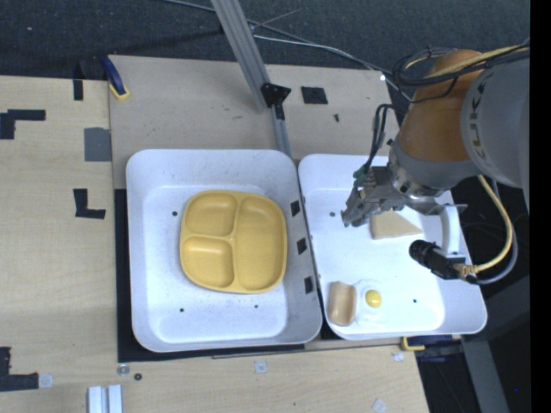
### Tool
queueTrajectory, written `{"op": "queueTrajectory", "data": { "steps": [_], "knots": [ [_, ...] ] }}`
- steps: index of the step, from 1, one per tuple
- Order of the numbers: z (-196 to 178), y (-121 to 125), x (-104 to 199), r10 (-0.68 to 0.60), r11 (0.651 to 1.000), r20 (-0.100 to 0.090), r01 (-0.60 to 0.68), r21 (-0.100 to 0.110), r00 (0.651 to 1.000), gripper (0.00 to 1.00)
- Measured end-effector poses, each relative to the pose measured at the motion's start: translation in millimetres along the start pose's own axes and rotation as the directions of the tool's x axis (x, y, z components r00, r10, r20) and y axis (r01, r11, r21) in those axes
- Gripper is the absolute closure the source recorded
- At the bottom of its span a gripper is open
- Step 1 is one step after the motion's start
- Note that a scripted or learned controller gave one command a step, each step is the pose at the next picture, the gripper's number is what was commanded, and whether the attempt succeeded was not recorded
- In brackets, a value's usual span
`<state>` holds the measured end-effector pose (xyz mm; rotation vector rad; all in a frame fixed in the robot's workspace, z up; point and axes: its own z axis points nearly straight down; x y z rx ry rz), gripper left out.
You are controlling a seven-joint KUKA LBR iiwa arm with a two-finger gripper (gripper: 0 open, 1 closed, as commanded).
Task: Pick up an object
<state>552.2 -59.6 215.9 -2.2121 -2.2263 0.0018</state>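
Objects for picking: three small items in the right bin (320, 231).
Beige wedge (395, 225): pale tan, flat, lying on the floor of the right bin toward its right edge, just beside the tool and partly under the arm's wrist.
Tan block (342, 303): small rounded piece near the front left corner of the right bin, close to the front rim.
Fried egg (372, 299): white patch with a yellow centre, just beside the tan block, along the front edge of the same bin.
Tool (355, 216): dark two-finger unit low over the middle of the right bin, left of the beige wedge; whether it is spread or pressed together cannot be told, and nothing is seen held in it.
Arm (448, 127): grey with an orange band, entering from the right edge of the surface, cables looped around the wrist.
Left bin (146, 231): white, touching the right bin side by side.
Yellow plate (233, 240): sectioned, three compartments, at the centre of the left bin.
Surface (52, 256): light wood with black tape marks toward the left edge.
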Motion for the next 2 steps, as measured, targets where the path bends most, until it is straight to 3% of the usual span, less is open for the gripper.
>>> {"op": "queueTrajectory", "data": {
  "steps": [2],
  "knots": [
    [-8.6,3.7,112.4,-0.001,1.000,0.000,0.001,-0.002,1.000,1.00]
  ]
}}
